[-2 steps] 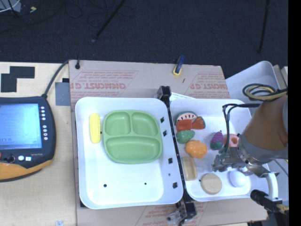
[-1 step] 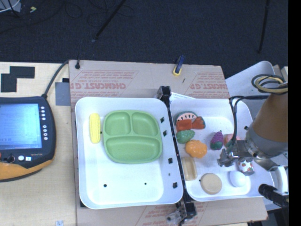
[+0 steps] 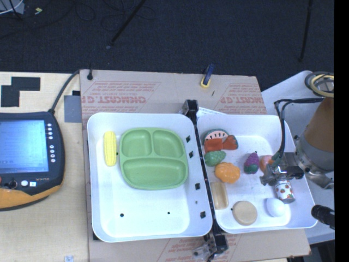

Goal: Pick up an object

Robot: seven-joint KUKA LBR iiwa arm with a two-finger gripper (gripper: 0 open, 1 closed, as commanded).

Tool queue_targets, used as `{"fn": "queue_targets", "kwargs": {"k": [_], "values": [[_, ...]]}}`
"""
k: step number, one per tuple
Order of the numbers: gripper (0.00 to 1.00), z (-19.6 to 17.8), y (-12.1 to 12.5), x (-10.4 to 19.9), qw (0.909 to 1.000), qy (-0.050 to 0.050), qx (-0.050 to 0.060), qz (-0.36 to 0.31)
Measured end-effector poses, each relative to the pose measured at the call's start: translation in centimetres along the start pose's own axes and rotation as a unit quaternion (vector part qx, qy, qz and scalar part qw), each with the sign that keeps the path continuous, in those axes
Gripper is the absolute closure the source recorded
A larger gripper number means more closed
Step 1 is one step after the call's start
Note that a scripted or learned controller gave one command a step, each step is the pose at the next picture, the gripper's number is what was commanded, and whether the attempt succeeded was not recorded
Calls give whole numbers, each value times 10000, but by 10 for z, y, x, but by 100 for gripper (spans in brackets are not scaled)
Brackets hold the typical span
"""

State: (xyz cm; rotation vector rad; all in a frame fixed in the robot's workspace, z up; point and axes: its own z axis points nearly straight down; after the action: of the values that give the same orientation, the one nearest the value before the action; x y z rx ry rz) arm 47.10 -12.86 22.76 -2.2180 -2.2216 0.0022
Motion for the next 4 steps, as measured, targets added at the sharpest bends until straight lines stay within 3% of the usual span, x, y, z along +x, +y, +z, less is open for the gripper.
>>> {"fn": "queue_targets", "kwargs": {"k": [3, 4], "values": [[100, -9, 10, 164, 10000, 0, 20, -15], [100, 12, 11, 191, 10000, -7, 34, 3]]}}
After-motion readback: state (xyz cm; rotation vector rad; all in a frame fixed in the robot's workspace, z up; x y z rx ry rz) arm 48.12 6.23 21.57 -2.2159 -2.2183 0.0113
